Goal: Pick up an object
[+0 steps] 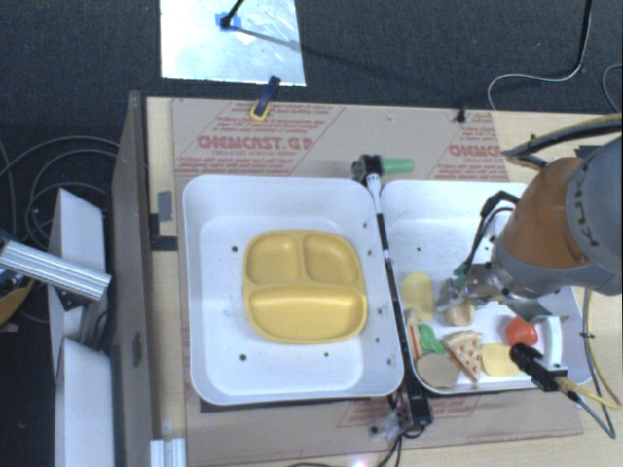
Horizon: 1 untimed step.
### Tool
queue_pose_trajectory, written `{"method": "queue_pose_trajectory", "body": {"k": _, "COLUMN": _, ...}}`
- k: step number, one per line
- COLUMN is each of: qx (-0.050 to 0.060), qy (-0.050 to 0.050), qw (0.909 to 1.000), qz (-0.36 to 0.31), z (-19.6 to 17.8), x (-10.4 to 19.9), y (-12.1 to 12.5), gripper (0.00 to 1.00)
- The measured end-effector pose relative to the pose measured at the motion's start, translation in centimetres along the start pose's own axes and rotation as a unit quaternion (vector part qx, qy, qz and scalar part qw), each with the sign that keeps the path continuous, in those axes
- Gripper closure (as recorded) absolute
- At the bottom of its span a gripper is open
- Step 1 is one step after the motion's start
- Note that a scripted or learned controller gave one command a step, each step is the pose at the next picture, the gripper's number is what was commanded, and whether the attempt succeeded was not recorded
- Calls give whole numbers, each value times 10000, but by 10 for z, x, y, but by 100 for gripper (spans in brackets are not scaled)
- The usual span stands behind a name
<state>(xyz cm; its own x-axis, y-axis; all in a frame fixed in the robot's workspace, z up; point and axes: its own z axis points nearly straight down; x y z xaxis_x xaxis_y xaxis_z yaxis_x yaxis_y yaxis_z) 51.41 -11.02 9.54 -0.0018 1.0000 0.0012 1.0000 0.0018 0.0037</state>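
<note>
The camera view is taken from above a bench (321,129) on which two shallow white bins are set side by side. In the left bin (209,261) a yellow divided plate (304,285) is laid flat near the middle, its three compartments turned upward. The right bin (428,207) is reached into by the arm (565,227) from the right — its orange band is seen above the wrist.

The gripper (459,295) is lowered into the middle of the right bin, just above a small tan piece (458,312); contact between the two cannot be judged from this angle, and whether the gripper is released or clenched cannot be told.

The loose items are gathered along the near edge of the right bin. A pale yellow piece (418,292) is placed by the divider, with a green and orange strip (414,339) just below it. A round brown piece (439,371) and a pizza slice (465,351) are set beside each other, a flat yellow piece (498,360) lies to their right, and a red piece (522,332) is seen near the bin's right wall.
</note>
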Motion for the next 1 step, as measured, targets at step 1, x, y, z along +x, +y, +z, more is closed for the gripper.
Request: {"method": "queue_pose_trajectory", "body": {"k": 1, "qx": -58, "qy": 10, "qw": 10000, "qz": -65, "z": -104, "x": 82, "y": 49, "gripper": 100}}
